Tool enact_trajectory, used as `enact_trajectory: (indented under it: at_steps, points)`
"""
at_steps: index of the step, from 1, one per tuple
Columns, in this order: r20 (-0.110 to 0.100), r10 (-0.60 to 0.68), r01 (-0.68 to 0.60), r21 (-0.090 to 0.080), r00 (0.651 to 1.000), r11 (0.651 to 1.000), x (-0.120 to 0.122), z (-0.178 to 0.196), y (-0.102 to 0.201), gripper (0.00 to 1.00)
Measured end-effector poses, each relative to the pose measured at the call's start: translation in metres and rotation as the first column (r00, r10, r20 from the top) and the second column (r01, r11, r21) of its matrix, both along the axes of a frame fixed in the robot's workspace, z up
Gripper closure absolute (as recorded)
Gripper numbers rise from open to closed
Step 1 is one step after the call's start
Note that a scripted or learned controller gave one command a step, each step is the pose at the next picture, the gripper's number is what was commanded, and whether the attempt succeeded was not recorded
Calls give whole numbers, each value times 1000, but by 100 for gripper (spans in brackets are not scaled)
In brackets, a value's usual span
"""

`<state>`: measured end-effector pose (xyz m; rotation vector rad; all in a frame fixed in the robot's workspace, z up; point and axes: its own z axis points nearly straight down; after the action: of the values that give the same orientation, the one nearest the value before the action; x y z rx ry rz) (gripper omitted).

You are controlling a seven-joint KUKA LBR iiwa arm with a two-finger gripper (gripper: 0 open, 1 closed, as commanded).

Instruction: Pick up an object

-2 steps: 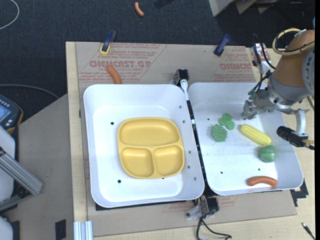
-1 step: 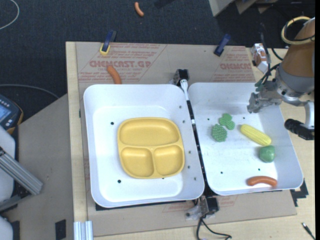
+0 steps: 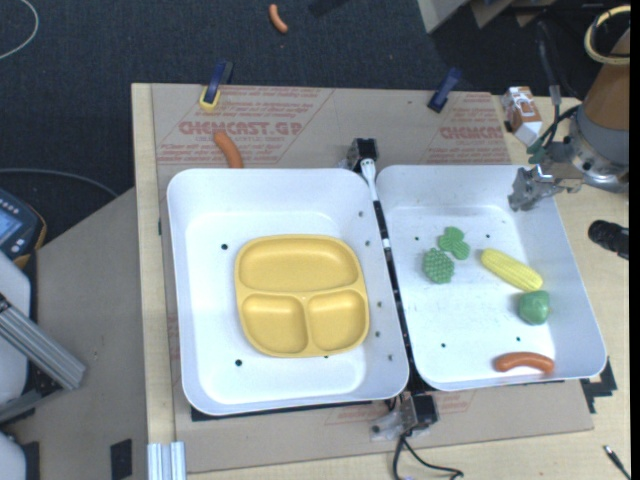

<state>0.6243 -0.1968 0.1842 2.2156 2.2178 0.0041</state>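
Bench board (image 3: 300, 118): a brown cardboard sheet with red lettering is lying under both bins, held at its far edge by two clamps, one yellow-and-blue (image 3: 213, 85) and one blue (image 3: 444, 90).
Stray sausage (image 3: 229, 149): a small orange sausage is lying on the board just beyond the left bin's far left corner.
Left bin (image 3: 190, 268): a shallow white bin is sitting on the left half of the board.
Yellow tray (image 3: 301, 294): a three-compartment yellow plate is resting in the middle of the left bin, one long compartment on the far side and two smaller ones on the near side.
Right bin (image 3: 480, 358): the second white bin is sitting edge to edge with the first.
Broccoli pieces (image 3: 444, 255): two green toy florets are lying just beside each other left of the bin's centre.
Corn (image 3: 511, 269): a yellow toy cob is lying slantwise, near the florets and to their right.
Green ball-like item (image 3: 533, 307): it is sitting just nearer than the corn's right end.
Red sausage (image 3: 524, 363): it is lying along the near wall of the right bin.
Gripper (image 3: 527, 190): it is hanging over the right bin's far right corner, well apart from every toy; whether the jaws are apart or together I cannot tell.
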Motion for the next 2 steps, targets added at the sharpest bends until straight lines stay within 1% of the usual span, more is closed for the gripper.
enact_trajectory:
  at_steps: [1, 2]
  points:
    - [1, 0, 0, 0, 1000, 1000, 2, 44, 0, 100]
    - [-8, 4, -4, 5, 1000, 1000, 5, 34, 56, 100]
